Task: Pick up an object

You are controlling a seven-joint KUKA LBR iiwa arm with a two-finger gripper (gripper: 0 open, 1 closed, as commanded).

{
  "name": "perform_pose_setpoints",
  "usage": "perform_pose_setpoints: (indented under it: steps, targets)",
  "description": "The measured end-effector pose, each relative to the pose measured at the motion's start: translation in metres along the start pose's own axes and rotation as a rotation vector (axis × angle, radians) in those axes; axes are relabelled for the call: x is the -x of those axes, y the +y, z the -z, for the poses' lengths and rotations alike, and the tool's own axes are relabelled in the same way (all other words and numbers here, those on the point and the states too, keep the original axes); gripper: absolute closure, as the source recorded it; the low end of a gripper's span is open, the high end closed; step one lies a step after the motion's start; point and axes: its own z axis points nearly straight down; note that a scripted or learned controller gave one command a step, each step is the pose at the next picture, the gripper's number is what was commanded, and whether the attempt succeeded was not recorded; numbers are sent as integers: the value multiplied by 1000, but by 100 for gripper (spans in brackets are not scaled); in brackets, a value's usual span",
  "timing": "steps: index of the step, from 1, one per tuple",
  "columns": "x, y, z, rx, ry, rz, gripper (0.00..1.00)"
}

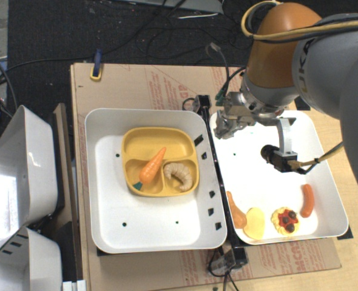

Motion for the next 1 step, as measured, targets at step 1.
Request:
perform_pose_setpoints:
  steps: [1]
  targets:
    - [-52, 0, -14, -1, 0, 0, 100]
